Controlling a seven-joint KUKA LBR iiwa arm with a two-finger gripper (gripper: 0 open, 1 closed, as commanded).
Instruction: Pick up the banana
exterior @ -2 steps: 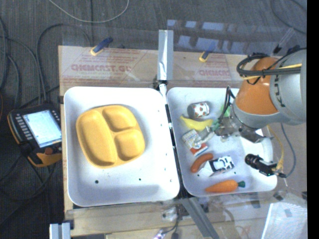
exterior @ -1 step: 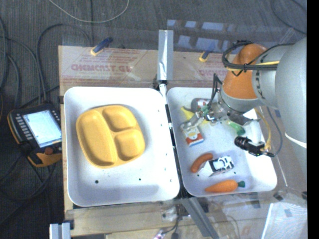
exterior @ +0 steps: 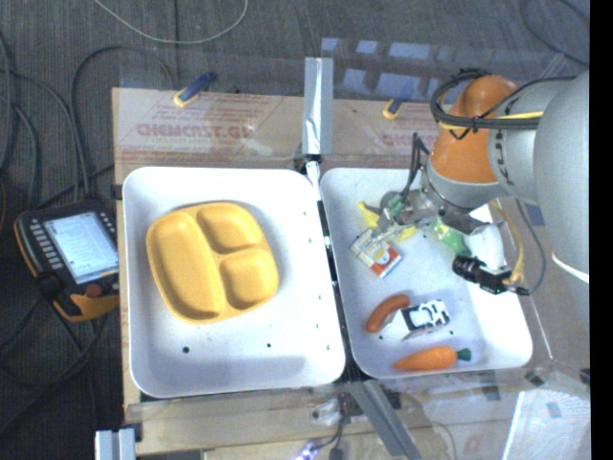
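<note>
Looming closest, at the right edge: grey arm [exterior: 575, 161] with orange band [exterior: 479, 127] above the wrist, reaching down into the right bin [exterior: 512, 348]. Banana [exterior: 370, 209] in the far left part of that bin, largely covered by the gripper [exterior: 387, 224], with yellow peeking out on either side. Cannot tell whether the gripper is spread or clenched, nor whether anything is grasped. Just in front of the banana, a small packet [exterior: 377, 255]. Further toward the front, a red sausage [exterior: 386, 311], a black-and-white item [exterior: 425, 316] beside it, and a carrot [exterior: 427, 357] along the front wall. Green piece [exterior: 450, 238] near the wrist. Alongside, the left bin [exterior: 153, 362] carrying a yellow divided plate [exterior: 215, 257]. Both bins on the counter [exterior: 192, 127].
</note>
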